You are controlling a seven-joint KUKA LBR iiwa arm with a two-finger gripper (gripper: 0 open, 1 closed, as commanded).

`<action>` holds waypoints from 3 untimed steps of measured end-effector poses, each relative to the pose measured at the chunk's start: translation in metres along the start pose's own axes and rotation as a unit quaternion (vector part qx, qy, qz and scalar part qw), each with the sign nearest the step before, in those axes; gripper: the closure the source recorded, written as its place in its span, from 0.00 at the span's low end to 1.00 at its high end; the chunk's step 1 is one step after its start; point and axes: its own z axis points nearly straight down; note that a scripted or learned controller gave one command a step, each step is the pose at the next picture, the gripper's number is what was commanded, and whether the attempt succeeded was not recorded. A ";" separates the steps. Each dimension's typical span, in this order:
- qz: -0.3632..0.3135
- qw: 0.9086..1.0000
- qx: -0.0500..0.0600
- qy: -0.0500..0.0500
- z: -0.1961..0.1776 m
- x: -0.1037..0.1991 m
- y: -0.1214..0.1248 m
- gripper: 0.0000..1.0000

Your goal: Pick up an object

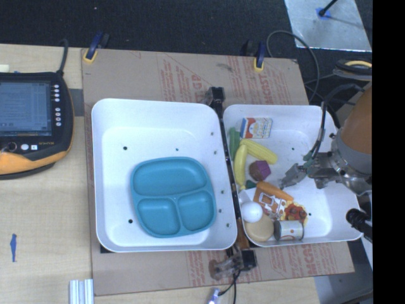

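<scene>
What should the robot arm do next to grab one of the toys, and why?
Probably slide a little left and go down toward the purple toy. The end effector sits over the right bin, just right of the pile of toy food, with nothing between its fingers. The purple toy is the nearest piece.

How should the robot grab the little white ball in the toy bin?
Probably from straight above, fingers closing across the white ball's round middle. It sits among other toys, with the orange box and a tan disc close by, so a side approach looks blocked.
</scene>
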 end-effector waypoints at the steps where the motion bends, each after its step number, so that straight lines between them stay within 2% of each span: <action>1: 0.000 1.000 -0.006 0.000 0.085 0.027 -0.003 0.00; 2: -0.002 1.000 -0.010 -0.004 0.072 0.023 -0.001 1.00; 3: -0.002 1.000 -0.011 -0.004 0.072 0.023 -0.001 0.00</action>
